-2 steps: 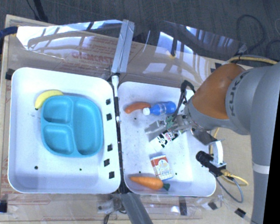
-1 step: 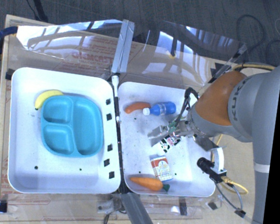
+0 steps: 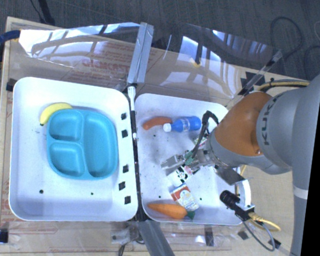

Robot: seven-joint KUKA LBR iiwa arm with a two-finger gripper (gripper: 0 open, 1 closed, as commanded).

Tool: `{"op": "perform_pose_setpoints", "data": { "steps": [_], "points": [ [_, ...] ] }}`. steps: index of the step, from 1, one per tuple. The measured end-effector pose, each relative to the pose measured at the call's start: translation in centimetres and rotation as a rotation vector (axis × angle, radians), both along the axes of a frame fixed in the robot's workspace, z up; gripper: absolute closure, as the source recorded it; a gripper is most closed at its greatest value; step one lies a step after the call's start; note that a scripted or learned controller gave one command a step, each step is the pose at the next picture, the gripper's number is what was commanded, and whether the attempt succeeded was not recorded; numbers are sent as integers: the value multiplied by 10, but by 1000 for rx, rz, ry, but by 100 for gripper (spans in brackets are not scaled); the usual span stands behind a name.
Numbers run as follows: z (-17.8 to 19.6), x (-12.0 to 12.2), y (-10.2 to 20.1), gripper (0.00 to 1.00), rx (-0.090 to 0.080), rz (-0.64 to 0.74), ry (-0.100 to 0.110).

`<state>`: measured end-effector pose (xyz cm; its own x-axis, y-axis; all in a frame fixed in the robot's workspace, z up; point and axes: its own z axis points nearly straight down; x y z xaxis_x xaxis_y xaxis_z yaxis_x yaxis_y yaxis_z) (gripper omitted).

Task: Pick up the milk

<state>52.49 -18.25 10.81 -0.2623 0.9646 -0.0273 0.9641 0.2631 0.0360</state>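
The milk (image 3: 185, 197) is a small white carton with red print. It lies tilted near the front of the right bin (image 3: 145, 152), just behind an orange carrot (image 3: 166, 210). My gripper (image 3: 180, 166) hangs low over the middle of that bin, just behind the carton and a little to its left. The grey arm with its orange band (image 3: 240, 129) reaches in from the right. I see nothing lifted off the bin floor.
A blue bottle (image 3: 184, 123) and a reddish sausage (image 3: 156, 122) lie at the back of the right bin. The left bin (image 3: 22, 153) holds a blue divided tray (image 3: 82, 143) and a banana (image 3: 53, 111). Cables (image 3: 253, 219) trail over the right bin's front right corner.
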Motion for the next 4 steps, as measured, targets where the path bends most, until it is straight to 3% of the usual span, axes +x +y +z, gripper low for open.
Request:
{"op": "perform_pose_setpoints", "data": {
  "steps": [1, 2, 3, 4],
  "points": [
    [15, 4, -2, 100, -6, 6, -11],
    [14, 4, -1, 0, -6, 7, -9],
    [0, 2, -3, 0, 6, -123, -3],
    [0, 2, -10, 0, 5, 22, 6]
  ]
}}
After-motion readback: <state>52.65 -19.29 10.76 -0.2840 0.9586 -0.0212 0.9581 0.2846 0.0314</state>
